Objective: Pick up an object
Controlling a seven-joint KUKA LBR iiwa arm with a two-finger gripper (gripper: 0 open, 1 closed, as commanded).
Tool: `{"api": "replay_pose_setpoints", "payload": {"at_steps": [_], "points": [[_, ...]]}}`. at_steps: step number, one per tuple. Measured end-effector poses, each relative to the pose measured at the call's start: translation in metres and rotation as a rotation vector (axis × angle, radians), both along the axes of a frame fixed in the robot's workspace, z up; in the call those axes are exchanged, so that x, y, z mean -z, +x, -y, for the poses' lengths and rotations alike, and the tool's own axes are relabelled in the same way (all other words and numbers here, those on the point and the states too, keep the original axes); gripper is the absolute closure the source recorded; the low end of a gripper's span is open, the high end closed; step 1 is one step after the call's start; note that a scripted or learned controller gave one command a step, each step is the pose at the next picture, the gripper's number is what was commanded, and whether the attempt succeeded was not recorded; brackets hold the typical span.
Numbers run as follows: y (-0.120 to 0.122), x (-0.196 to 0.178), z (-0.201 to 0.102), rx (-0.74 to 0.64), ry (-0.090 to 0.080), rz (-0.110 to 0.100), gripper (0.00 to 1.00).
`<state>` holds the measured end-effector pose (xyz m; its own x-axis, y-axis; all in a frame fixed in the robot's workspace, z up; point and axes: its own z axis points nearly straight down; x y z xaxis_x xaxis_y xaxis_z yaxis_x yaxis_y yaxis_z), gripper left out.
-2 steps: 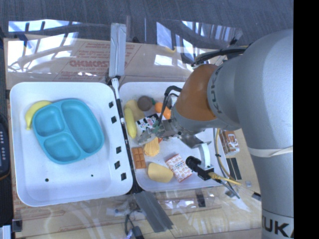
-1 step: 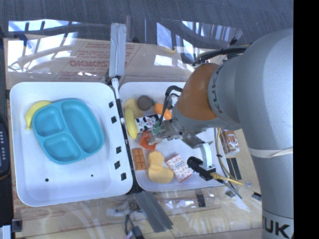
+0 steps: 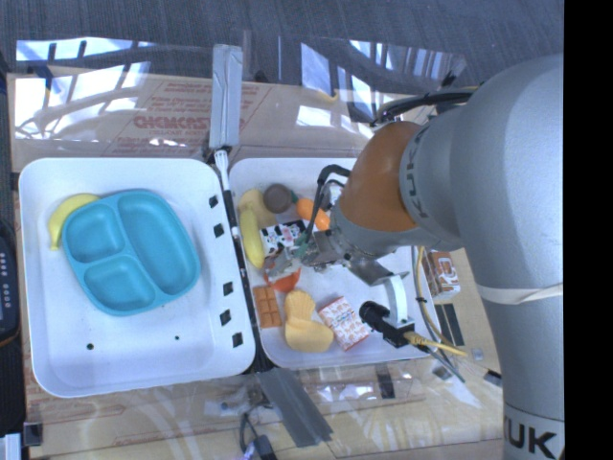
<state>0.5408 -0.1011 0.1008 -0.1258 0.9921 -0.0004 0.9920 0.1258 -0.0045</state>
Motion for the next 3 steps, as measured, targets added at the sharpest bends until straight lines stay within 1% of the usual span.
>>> {"api": "replay_pose_setpoints", "payload": {"at_steps": [1, 2, 3], "points": [[0.000, -0.009, 0.000, -0.005, 0.000, -0.002, 1.00], [0.000, -0.009, 0.000, -0.005, -0.001, -0.002, 0.00], [0.103, 0.013, 0.011, 0.016, 0.001, -0.009, 0.00]]}}
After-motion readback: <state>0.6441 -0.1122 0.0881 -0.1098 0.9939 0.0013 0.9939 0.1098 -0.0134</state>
